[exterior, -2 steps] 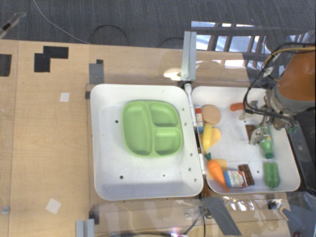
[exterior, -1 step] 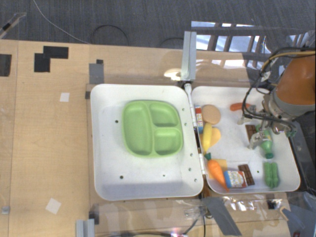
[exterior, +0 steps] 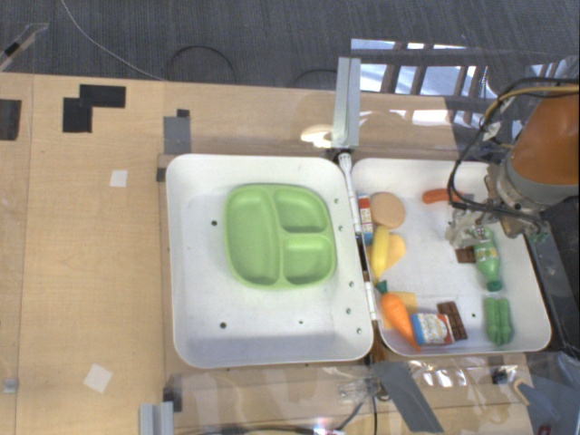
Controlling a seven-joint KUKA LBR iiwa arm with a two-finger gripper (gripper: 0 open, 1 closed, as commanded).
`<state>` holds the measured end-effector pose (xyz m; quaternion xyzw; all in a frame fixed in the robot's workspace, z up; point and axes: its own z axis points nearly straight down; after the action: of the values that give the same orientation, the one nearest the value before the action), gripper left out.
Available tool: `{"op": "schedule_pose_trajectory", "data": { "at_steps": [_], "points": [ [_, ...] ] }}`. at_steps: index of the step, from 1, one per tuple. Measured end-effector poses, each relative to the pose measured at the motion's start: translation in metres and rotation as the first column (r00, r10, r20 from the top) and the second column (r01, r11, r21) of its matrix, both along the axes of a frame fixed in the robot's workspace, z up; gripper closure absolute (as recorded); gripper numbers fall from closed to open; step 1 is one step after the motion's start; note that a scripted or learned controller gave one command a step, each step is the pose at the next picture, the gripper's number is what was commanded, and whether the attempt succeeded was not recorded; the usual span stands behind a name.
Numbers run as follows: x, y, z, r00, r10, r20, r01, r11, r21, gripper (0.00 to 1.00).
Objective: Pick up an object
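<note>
The green bottle [exterior: 488, 263], the object most likely targeted, lies in the right bin [exterior: 426, 178] near its right wall, directly under the gripper. Reading from the left: the left bin [exterior: 195, 333] holds a green divided plate [exterior: 277, 236], set slightly left of centre, with three compartments facing up. Across the divider, the right bin carries a row of items along its left wall: a round tan bun [exterior: 388, 210], a yellow banana [exterior: 384, 250] below it, then an orange carrot [exterior: 397, 315] angled toward the near edge. Beside the carrot sit a small blue-and-white carton [exterior: 432, 328] and a dark brown bar [exterior: 452, 320], touching or nearly so. A red-orange sausage-shaped piece [exterior: 435, 196] lies near the far wall. Further right, the gripper [exterior: 468, 235] hangs over the bottle's upper end; fingers cannot be judged as spread or closed, since the mechanism is cluttered and blurred at this slant. The bottle's long axis runs roughly far-to-near in the view, its near end extending below and slightly right of the gripper. A second green object [exterior: 497, 321], blocky, rests in the near right corner, apart from the bottle. Assessment: nothing is confirmed held; a grasp across the bottle's narrow width appears the workable approach.
</note>
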<state>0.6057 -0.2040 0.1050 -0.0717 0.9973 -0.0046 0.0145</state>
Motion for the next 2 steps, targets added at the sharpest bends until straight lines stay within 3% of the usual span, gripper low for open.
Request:
{"op": "schedule_pose_trajectory", "data": {
  "at_steps": [1,2],
  "points": [
    [0.0,0.0,-0.001,1.0,0.001,-0.001,-0.001,1.0,0.001,0.0],
    [-0.015,0.0,-0.016,1.0,-0.015,-0.016,0.015,1.0,0.005,0.0]
  ]
}}
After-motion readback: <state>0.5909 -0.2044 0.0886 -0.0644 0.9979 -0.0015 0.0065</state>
